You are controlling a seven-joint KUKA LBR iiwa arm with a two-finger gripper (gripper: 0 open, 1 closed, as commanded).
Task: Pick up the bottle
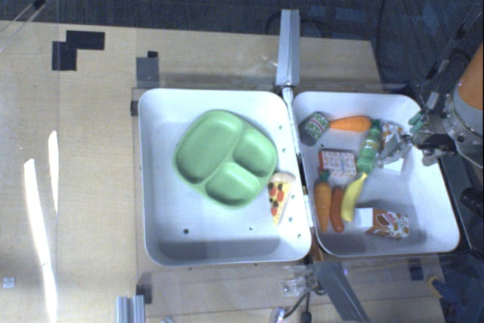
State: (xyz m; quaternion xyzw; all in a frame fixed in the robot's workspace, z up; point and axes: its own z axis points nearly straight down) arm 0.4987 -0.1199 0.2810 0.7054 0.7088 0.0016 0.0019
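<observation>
Camera view shows the job not done yet: the green bottle (369, 148) lies in the right bin (439, 238), and nothing has lifted it. The gripper (395, 150) is low in that bin, just to the right of the bottle, with its jaws open a little and nothing between them. So the reach looks done, I think, and the closing and the lifting are left.

Going from the left, far from the jaws, the left bin (162, 231) holds a green divided plate (227, 156). A toy pizza slice (279, 194) lies by that bin's right wall, still well away from the jaws.

In the right bin, a small can (314, 126) sits up and to the left of the jaws. A toy carrot (350, 123) lies above and left of them, close to the top of the bottle. A small red and white box (337, 163) lies just left of the bottle, on the side away from the jaws. Below and to the left lie an orange toy sausage (324, 206), a darker one (337, 208) and a toy banana (352, 196) (its top end comes close to the bottom of the bottle).

Below the jaws lies a small printed packet (389, 222). A crinkly wrapper (392, 134) sits right at the jaws, a bit above them.

The bottle is crowded. I think the box, the banana and the wrapper could get pinched with it, or the bottle could roll away.
</observation>
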